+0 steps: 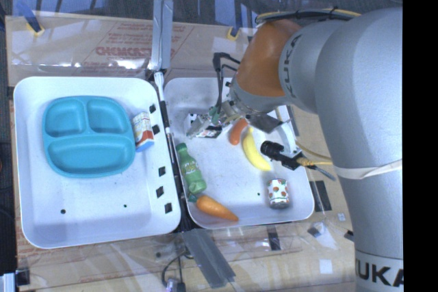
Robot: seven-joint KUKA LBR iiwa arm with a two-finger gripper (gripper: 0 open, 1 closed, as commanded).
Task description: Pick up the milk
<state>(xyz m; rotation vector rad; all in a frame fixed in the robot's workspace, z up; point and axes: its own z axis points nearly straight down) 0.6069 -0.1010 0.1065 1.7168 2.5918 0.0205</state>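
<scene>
Milk (142,130), one small white carton with blue and orange print, lies in the left bin (41,215) against the single blue divided plate (87,136). Right bin (205,89): one green bottle (191,168), one banana (254,150), two carrots (215,208), one can (277,193). Whether the gripper (204,124) jaws are released or clenched, I cannot tell.

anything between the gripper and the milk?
Yes: the gripper is in the right bin, the milk carton in the left bin beside the blue plate. The bins' adjoining walls lie between them.
</scene>
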